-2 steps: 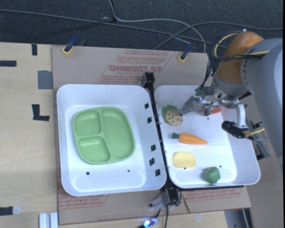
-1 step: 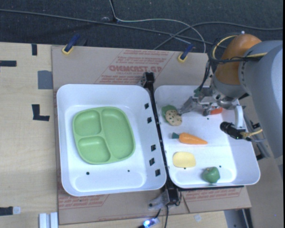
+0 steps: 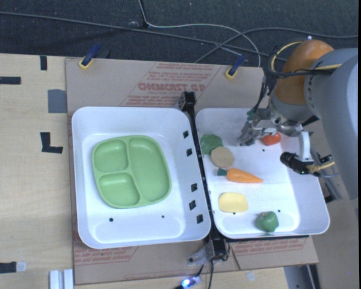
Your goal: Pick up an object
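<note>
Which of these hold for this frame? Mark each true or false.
1. The green divided plate lies in the left bin. True.
2. The carrot lies in the left bin. False: it lies in the right bin, near the middle.
3. The hand is above the right bin's far part, next to a small red-orange item. True.
4. The yellow item sits on the green divided plate. False: it lies on the right bin's floor, near the front.
5. A green pepper-like item lies near the right bin's front edge. True.
</note>
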